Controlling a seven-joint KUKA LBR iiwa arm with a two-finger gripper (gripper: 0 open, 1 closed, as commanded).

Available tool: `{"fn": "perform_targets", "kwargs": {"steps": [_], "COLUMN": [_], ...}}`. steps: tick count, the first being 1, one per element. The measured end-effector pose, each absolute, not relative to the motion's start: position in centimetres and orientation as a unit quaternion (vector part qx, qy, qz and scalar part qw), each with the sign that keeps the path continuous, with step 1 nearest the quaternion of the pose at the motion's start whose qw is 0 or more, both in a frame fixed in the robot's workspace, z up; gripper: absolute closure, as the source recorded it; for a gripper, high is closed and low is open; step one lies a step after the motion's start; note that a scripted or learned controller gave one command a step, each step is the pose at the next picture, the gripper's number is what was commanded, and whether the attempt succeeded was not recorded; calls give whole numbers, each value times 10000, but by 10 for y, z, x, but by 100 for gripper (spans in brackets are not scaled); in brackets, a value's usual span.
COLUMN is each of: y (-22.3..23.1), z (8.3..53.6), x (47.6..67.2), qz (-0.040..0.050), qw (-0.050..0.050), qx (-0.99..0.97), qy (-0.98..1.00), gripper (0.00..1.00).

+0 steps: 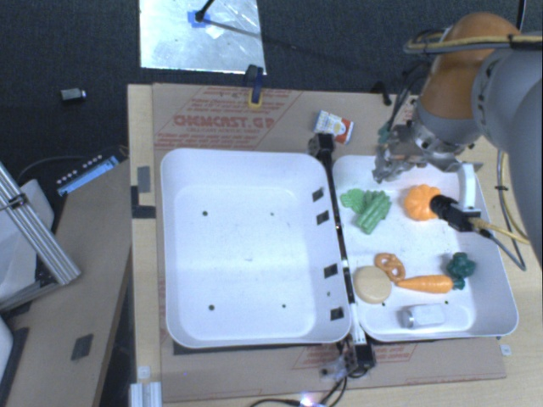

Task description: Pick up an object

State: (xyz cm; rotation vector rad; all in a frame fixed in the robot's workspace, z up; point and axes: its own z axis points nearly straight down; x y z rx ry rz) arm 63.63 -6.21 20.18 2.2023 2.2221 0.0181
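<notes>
- Currently, the two-finger gripper (384, 173) hangs over the far edge of the right-hand shallow white bin (506, 305), towards that bin's far-left corner. Released or clenched: cannot tell from this slant. Nothing is visibly held.
- Candidates all lie in the right-hand bin. A ridged green plastic vegetable (366, 208) lies just beside the gripper, on the side towards the near edge. A rounded orange plastic fruit (417, 202) lies near it, further from the left wall and apart from it.
- Towards the near edge are a small brown pretzel-shaped piece (389, 265), a flat beige round disc (372, 285) just beside it, an orange plastic carrot with a dark green top (424, 284) and a pale grey cylinder (422, 315).
- Judgement: no grasp has been made yet. The green vegetable is the likeliest target, being nearest.
- Risk 1: the gripper sits off the vegetable's middle, so a straight descent could close on bare bin floor or only clip the vegetable's far end and push it aside.
- Risk 2: the ridged, uneven shape may slip out on the lift if it is pinched across a lobe.
- Risk 3: the far wall and the dividing edge are close, so a descent could strike the rim.
- Risk 4: a shoved vegetable could run into the orange fruit and make the next attempt harder.
</notes>
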Motion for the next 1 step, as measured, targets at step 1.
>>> {"fn": "perform_targets", "kwargs": {"steps": [1], "y": [6], "z": [239], "x": [671], "qz": [34], "qw": [29], "qx": [7032], "qy": [7110], "gripper": [100]}}
